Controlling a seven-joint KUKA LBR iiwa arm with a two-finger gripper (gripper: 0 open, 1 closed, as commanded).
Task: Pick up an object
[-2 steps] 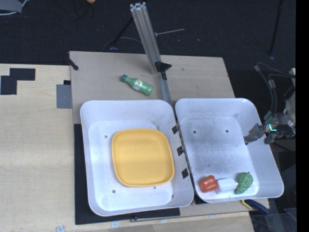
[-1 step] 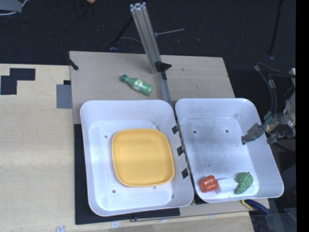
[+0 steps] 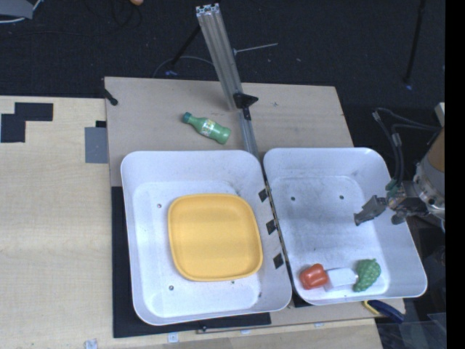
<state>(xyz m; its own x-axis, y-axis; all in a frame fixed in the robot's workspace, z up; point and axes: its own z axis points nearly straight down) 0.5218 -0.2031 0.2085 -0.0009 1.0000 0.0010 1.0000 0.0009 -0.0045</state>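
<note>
In the right bin (image 3: 327, 167), near its front edge, three things lie in a row: a red pepper-like toy (image 3: 314, 275), a small white block (image 3: 340, 278) and a green broccoli-like toy (image 3: 367, 274). My gripper (image 3: 382, 214) hovers over the right side of this bin, above and behind those three. It is open, its two dark fingers spread apart with nothing between them. A yellow square plate (image 3: 215, 236) lies flat in the left bin (image 3: 142, 195).
A small green bottle (image 3: 206, 127) lies on its side on the bench behind the left bin. A slanted metal bar (image 3: 225, 49) rises behind the seam between the bins. Black clips (image 3: 270, 226) sit along that seam. Cables hang at the right by the arm.
</note>
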